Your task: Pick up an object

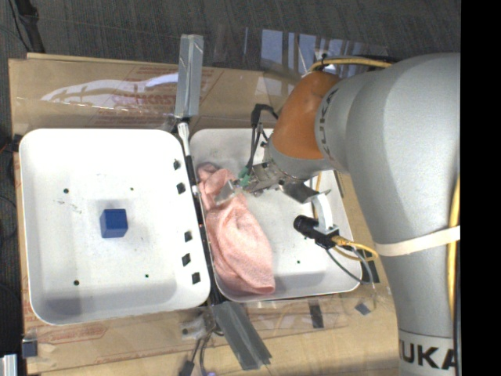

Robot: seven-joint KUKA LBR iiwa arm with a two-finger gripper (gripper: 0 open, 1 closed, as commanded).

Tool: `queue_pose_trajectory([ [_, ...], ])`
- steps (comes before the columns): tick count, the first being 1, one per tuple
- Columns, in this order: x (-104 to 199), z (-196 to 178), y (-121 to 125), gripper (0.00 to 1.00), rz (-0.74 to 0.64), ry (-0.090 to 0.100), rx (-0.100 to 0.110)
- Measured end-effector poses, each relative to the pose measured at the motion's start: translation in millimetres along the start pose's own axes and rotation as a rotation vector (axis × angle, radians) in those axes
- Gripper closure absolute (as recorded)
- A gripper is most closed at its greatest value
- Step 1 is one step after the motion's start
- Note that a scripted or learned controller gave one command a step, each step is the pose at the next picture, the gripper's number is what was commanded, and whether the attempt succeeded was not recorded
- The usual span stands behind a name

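Pink cloth lies crumpled along the right bin's left wall, its top fold right at the gripper. Soft, light, floppy; likely best pinched at a raised fold. Jaw opening and any hold: cannot tell. Blue block sits well left of the jaws, in the other bin.

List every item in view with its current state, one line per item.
Pink cloth: crumpled, lying in the right bin along its left wall, upper end bunched at the hand.
Blue cube: resting flat on the left bin's floor, nothing touching it.
Hand: down in the right bin at the cloth's upper end; grip unclear.
Left bin: holds the cube.
Right bin: holds the cloth and the arm's wrist.
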State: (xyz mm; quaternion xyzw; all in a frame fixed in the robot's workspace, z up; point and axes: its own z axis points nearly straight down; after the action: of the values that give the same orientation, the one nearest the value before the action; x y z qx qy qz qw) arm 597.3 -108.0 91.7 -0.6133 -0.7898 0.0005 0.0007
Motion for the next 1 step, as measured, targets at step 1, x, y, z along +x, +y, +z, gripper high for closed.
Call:
queue_pose_trajectory([
  [1, 1.1, 0.6, -66.3, 0.00, -0.091, 0.001, 0.001],
])
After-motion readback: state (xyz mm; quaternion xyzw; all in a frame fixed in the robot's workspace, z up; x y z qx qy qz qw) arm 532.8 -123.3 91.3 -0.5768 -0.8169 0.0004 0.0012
